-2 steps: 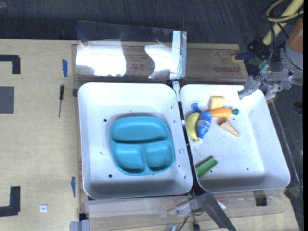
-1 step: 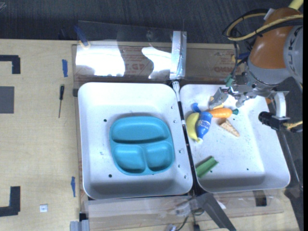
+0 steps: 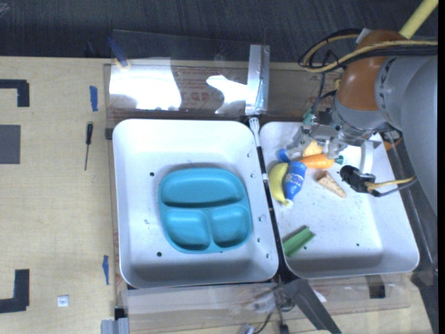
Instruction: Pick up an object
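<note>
The gripper [image 3: 314, 139] sits at the right bin's [image 3: 361, 252] eleven o'clock, over the toy carrot [image 3: 318, 161]; its claw state I cannot tell. The carrot looks light, rigid, slippery: pinch mid-body.

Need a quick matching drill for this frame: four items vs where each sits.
Items:
1. blue tray
2. banana
3. green piece
4. screwdriver

Places:
A. right bin, lower left, apart from the other items
B. bench, left of both bins
C. left bin, centre
D. right bin, by its left wall

Pairs: 1-C, 2-D, 3-A, 4-B
</note>
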Robot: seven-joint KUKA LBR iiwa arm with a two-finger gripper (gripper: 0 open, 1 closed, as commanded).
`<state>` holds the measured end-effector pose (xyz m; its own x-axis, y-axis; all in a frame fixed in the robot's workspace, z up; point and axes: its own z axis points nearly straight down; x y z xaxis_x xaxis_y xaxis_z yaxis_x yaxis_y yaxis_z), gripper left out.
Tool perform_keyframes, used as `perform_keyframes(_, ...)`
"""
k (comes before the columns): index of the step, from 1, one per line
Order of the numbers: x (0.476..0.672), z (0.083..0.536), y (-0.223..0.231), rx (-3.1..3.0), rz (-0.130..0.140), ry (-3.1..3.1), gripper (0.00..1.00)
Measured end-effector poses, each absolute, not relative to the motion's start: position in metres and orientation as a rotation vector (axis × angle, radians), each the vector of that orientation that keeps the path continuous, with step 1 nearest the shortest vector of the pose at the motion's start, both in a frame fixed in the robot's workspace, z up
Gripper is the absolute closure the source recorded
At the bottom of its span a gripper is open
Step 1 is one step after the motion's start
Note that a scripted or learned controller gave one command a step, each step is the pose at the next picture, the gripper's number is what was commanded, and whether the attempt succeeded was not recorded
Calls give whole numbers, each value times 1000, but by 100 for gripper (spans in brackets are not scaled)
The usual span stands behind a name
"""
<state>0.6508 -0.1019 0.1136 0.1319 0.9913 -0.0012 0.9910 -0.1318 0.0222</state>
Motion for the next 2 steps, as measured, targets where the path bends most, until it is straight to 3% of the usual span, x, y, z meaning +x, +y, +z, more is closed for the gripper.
perform_keyframes(1, 675, 102, -143, 2570, 21, 1839, 0)
perform_keyframes(2, 635, 197, -120, 2255, 3, 2182, 0)
